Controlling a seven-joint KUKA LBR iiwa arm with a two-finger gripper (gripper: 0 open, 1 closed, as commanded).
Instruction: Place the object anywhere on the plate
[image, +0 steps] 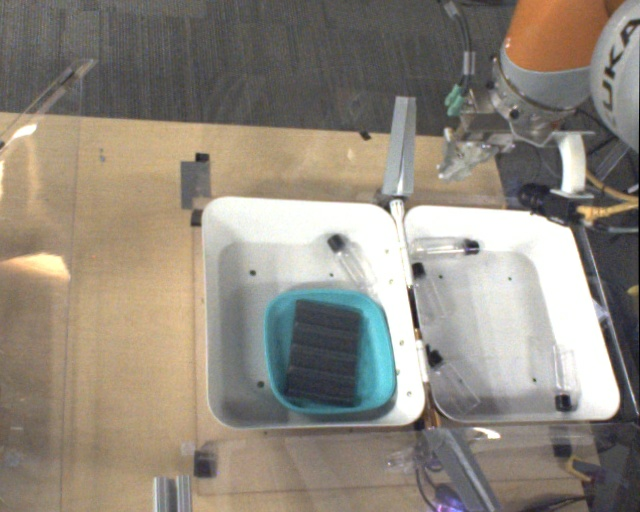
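A teal square plate (278, 325) sits in the near half of the left bin (225, 300). On the plate lies a dark grey ridged block (323, 352), flat and slightly turned. My gripper (460, 160) hangs beyond the far edge of the right bin (520, 330), over the wooden bench, well away from the plate and the block. Nothing shows in it.
Clear tubes with black caps lie about: one (350, 260) just behind the plate in the left bin, and several in the right bin, such as one (445, 245) at its far wall and one (563, 372) at the right. A metal post (400, 150) stands behind the bins' joint.
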